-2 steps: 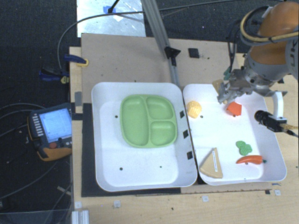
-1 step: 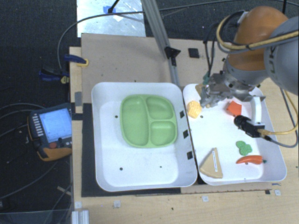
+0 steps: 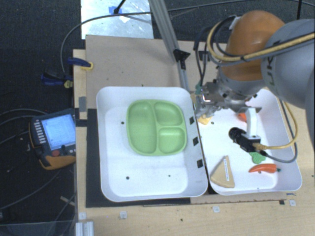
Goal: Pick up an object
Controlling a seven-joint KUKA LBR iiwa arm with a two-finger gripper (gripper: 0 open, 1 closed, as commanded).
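Arm [image 3: 290, 68] reaches in from the right, over the far edge of the right bin [image 3: 288, 173]. Gripper [image 3: 205, 107] sits low at that bin's far left corner, close to the wall shared with the left bin [image 3: 106, 146]. How far the claw is open: cannot tell, since the wrist hides it from above; nothing seen in its hold. A small yellow piece [image 3: 204, 117] lies on the bin floor just beside the gripper, on its near side; contact cannot be judged. Other things in the right bin: a small orange piece [image 3: 242, 116] toward the middle of the far half, partly under the wrist; a tan wedge [image 3: 224, 173] flat at the near left corner, its point toward the far edge; a carrot [image 3: 262, 168] lying along the near edge toward the right; a green piece [image 3: 257, 157] just beyond the carrot. Left bin: a green three-part plate [image 3: 156, 127], flat, in the far half, toward the right wall.
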